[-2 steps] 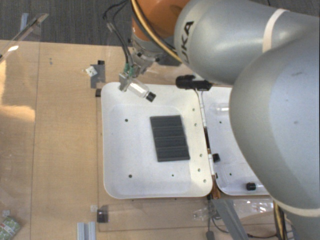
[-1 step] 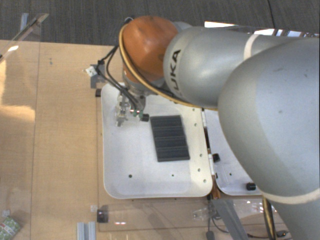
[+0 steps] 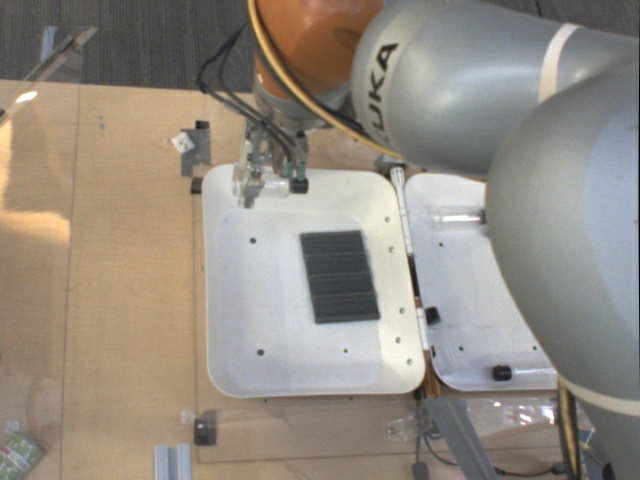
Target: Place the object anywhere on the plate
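A dark grey ribbed plate [image 3: 340,276] lies flat in the middle of the left white bin [image 3: 230,358]. My gripper [image 3: 270,181] hangs over the bin's far left corner, well back and left of the plate. Its two fingers stand apart, with bare bin floor showing between them, so it is open. A small green-and-black piece [image 3: 297,176] sits at the right fingertip; I cannot tell whether it is a loose object or part of the gripper. The orange wrist band and grey arm hide the bench behind the gripper.
The right bin [image 3: 470,358] is largely covered by the arm; a small black item [image 3: 500,373] lies near its front edge and another [image 3: 432,315] by the divider. A dark bracket [image 3: 197,153] stands on the bench just outside the left bin's far corner.
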Controlling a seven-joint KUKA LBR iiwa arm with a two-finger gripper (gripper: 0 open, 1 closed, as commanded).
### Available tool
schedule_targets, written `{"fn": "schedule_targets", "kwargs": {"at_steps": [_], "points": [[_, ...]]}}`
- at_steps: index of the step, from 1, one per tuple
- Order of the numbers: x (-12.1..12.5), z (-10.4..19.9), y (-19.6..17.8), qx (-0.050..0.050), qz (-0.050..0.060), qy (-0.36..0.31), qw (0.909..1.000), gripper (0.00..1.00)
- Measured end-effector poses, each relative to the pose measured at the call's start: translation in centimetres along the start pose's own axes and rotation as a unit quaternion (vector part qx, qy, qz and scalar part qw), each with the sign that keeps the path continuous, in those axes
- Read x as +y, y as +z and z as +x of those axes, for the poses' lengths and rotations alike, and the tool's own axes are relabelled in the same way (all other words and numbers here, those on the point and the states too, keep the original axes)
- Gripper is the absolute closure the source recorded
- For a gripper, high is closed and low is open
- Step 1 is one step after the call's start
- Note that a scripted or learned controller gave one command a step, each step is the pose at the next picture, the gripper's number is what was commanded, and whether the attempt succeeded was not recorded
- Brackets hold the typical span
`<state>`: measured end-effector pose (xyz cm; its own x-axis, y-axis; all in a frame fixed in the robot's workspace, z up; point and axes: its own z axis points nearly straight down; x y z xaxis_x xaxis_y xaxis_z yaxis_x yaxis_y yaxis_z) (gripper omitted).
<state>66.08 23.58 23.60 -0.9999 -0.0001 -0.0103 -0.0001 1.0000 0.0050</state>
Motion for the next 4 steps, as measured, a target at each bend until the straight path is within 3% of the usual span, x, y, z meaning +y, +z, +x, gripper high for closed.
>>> {"fn": "schedule_targets", "kwargs": {"at_steps": [1,2,3,4], "points": [[0.0,-0.9,1.5,0.001,0.0,-0.123,0.9924,1.0],[0.1,-0.7,-5.8,-0.001,-0.001,-0.346,0.9382,1.0],[-0.2,-0.9,-4.2,0.001,0.0,-0.222,0.9749,1.0],[-0.1,-0.7,12.1,0.003,0.0,-0.06,0.9982,1.0]]}}
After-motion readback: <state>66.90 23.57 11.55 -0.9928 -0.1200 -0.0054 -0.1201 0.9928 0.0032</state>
